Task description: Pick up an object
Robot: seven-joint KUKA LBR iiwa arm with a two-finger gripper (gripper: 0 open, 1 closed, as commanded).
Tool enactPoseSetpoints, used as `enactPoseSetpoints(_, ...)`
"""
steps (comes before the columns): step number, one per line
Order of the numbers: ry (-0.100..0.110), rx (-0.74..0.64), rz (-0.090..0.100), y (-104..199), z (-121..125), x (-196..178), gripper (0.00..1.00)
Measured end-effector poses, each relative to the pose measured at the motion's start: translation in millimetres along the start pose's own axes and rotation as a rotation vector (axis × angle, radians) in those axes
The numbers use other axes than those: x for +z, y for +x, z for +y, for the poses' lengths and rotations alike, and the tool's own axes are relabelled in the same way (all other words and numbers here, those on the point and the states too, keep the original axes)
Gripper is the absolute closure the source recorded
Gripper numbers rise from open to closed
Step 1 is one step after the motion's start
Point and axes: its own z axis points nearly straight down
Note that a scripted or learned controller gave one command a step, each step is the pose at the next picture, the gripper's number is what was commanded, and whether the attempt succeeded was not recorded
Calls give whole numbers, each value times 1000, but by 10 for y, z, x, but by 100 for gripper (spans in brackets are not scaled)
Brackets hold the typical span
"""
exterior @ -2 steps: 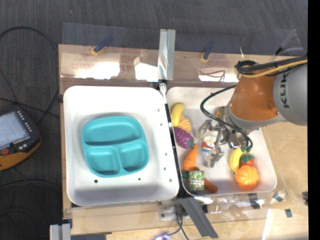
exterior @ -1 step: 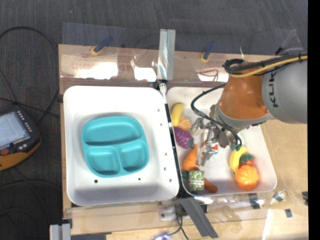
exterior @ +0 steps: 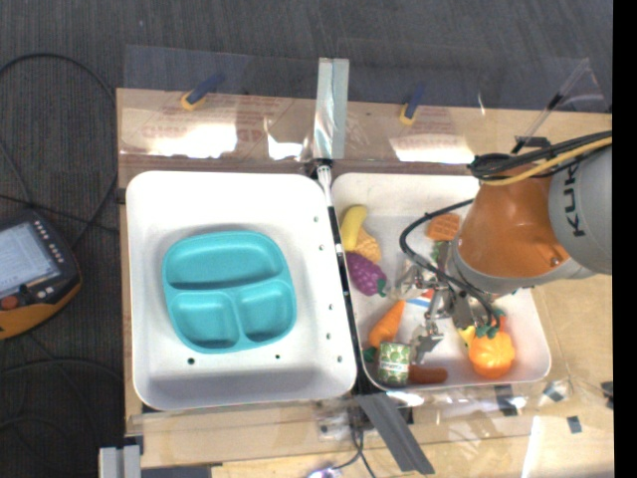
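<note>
Dark grey carpet from 9 to 3 o'clock; a wooden bench fills the middle; at 9 o'clock a lit handheld screen with black cable

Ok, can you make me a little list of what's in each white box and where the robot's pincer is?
left bin: a turquoise tray with three sections
right bin: toy food, with a banana, purple grapes, a carrot and an orange pumpkin
arm: reaches over the right bin
pincer: low among the toy food, beside the carrot
</note>
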Motion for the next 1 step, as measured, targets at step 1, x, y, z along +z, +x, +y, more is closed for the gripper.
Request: enactPoseSetpoints(1,5,-130,7,-78,104,5,0)
